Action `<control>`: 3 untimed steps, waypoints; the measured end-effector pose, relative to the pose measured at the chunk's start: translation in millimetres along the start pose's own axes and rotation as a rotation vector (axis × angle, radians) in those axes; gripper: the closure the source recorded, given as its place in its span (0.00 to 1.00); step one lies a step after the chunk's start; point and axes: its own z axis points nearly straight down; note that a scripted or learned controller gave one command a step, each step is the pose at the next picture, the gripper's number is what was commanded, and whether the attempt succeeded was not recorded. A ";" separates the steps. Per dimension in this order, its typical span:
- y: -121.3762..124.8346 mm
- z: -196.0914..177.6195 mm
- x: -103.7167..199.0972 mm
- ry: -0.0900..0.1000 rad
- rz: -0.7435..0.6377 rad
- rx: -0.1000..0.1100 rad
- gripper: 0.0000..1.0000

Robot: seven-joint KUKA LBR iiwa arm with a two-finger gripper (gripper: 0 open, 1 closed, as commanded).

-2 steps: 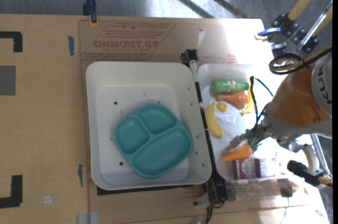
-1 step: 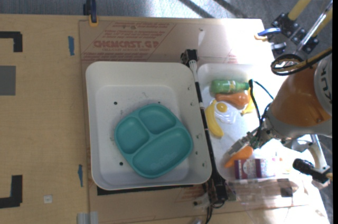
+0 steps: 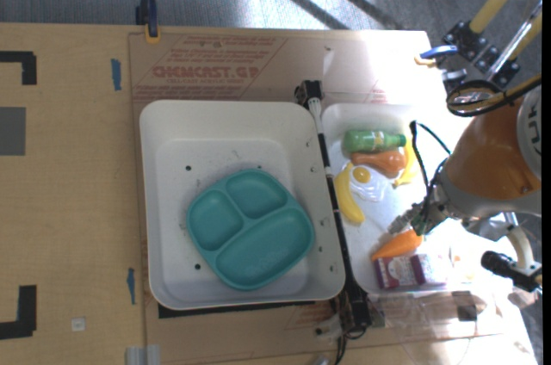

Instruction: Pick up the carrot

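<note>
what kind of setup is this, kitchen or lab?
Most likely a robot lab bench, not a kitchen. The arm reaches over two white bins on a cardboard-covered bench. The food looks like toys: a carrot, a fried egg, a teal plate.

Two white bins (image 3: 164, 182); one teal divided plate (image 3: 250, 227); one green bottle (image 3: 372, 139); one banana (image 3: 347, 200); one fried egg (image 3: 368, 182); one carrot (image 3: 398, 244); one purple box (image 3: 402, 271).

Teal plate (image 3: 250, 227): smooth plastic, slight sheen. Left bin (image 3: 164, 182): matt white plastic (a few dark specks). Bench top (image 3: 77, 182): matt brown cardboard.
</note>
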 end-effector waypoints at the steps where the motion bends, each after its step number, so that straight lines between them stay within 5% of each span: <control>1: 27.5 -85.1 37.4 0.026 0.191 0.019 1.00; 2: 25.6 -82.9 36.9 0.027 0.192 0.025 0.00; 3: -3.4 7.0 10.9 0.025 0.087 0.019 0.00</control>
